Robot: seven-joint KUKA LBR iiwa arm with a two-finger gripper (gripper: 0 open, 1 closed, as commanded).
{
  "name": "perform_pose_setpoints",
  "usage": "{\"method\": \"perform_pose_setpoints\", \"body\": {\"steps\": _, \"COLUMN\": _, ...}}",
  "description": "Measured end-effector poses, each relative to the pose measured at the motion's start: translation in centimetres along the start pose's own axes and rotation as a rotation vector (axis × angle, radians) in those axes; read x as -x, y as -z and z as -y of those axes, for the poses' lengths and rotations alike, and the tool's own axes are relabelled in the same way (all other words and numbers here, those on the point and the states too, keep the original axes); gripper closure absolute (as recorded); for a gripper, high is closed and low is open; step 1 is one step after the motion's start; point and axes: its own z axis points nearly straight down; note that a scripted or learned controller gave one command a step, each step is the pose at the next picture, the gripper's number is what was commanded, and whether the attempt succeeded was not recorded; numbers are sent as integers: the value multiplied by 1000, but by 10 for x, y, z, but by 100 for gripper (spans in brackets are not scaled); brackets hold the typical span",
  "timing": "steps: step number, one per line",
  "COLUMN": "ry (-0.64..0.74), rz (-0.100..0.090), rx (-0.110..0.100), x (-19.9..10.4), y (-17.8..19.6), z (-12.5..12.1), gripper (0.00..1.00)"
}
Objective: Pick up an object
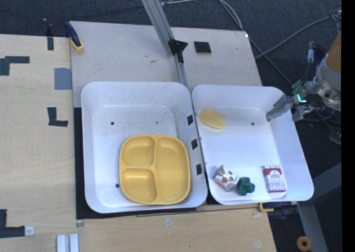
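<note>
Several small things lie in the right bin (238,98). A pale yellow oval lump (212,119) rests near its far left corner. Along the near edge are a crumpled red-and-white packet (224,177), a dark green lump (246,186) touching it, and a small red box (273,179). My gripper (285,113) hangs over the bin's right rim, well away from all of them. It is open, with nothing between its fingers.
The left bin (97,134) holds a yellow divided plate (155,169) at its near side. A grey metal pole (155,9) slants up from the far edge between the bins. Cables (222,4) trail over the dark floor behind.
</note>
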Motion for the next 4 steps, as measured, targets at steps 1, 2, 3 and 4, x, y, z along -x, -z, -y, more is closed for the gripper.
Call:
{"method": "perform_pose_setpoints", "body": {"steps": 1, "ry": 1, "rz": 1, "rx": 3, "x": 0, "y": 2, "z": -1, "gripper": 0}}
{"method": "perform_pose_setpoints", "body": {"steps": 2, "ry": 1, "rz": 0, "rx": -1, "x": -6, "y": -58, "z": -7, "gripper": 0}}
{"method": "perform_pose_setpoints", "body": {"steps": 3, "ry": 2, "rz": 1, "rx": 1, "x": -14, "y": -118, "z": -11, "gripper": 0}}
{"method": "perform_pose_setpoints", "body": {"steps": 4, "ry": 1, "rz": 2, "rx": 3, "x": -14, "y": -170, "z": -11, "gripper": 0}}
